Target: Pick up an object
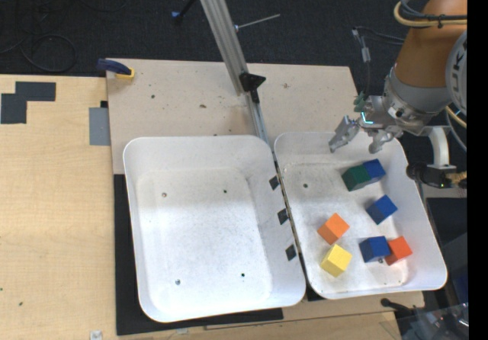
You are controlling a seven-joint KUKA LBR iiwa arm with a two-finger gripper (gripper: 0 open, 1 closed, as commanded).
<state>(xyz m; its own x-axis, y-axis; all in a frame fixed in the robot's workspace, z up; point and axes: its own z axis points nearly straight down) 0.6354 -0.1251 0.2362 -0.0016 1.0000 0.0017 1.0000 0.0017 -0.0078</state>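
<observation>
The right bin (305, 155) holds several small blocks: a green block (354, 178) touching a blue block (374, 170), another blue block (381, 209), an orange block (332, 228), a yellow block (336, 260), and a blue block (374, 248) beside a red block (399, 250). My gripper (358, 141) hovers over the bin's far edge, above and just behind the green and blue pair. Its two fingers are spread apart, open, with nothing between them.
The left bin (152, 171) lies beside the right one, with a ridge and black clips between them. A slanted aluminium bar (223, 30) rises behind the bins. A small blue and yellow clamp (116, 68) sits at the board's far left corner.
</observation>
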